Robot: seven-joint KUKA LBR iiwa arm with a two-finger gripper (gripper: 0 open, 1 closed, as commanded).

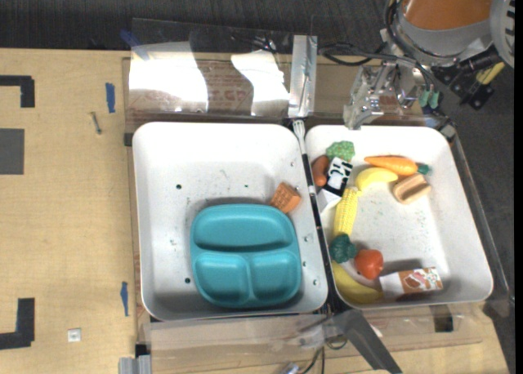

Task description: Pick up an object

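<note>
My gripper (377,103) hangs over the far rim of the right bin (458,225), above and behind the toys. It carries nothing that I can see. In that bin lie a carrot (391,164), a hot dog bun (410,189), a yellow banana (372,178), a corn cob (347,211), a green broccoli (341,150), a black-and-white pack (337,175), a red tomato (369,263), a second broccoli (341,247), another banana (355,284) and a small carton (421,280).
The left bin (163,168) holds a teal divided plate (245,254) and a small orange wedge (286,197) by its right wall. A shiny plastic sheet (212,78) lies behind it, and a metal post (302,74) stands between the bins' far corners.
</note>
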